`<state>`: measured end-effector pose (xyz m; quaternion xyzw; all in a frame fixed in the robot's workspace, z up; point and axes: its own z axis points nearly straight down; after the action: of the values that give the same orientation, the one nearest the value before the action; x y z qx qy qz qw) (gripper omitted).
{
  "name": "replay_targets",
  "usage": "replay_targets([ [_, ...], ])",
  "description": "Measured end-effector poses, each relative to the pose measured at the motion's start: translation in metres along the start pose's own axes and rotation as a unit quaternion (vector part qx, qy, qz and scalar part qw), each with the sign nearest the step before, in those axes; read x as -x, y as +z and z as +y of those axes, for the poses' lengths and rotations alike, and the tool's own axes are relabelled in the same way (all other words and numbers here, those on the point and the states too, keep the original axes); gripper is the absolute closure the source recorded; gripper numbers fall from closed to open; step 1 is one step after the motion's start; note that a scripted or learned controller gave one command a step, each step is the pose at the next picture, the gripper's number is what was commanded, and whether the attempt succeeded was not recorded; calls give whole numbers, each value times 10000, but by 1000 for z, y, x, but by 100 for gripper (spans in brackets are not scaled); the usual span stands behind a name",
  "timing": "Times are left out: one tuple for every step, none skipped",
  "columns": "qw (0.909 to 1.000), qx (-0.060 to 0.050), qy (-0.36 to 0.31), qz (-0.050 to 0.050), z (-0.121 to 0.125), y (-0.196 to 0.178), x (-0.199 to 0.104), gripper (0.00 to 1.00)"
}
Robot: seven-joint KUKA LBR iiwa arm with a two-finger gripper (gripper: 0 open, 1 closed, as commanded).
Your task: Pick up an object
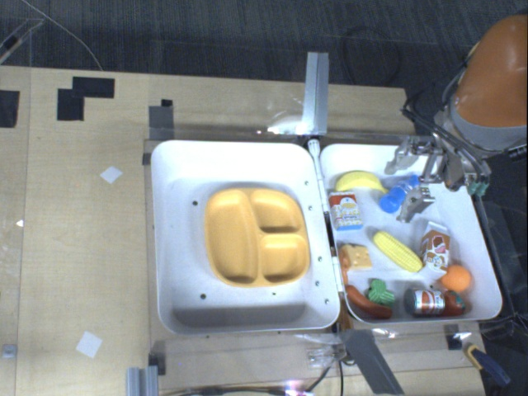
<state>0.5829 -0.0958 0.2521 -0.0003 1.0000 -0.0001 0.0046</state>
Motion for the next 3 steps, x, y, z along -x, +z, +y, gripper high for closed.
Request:
replay_targets([
  [9841,-3,1776,22,-25,78,-21,0],
  [9727,-2,2318,-32,-48,162,-10,0],
  [9268,1,3756,-32,-16,162,-38,0],
])
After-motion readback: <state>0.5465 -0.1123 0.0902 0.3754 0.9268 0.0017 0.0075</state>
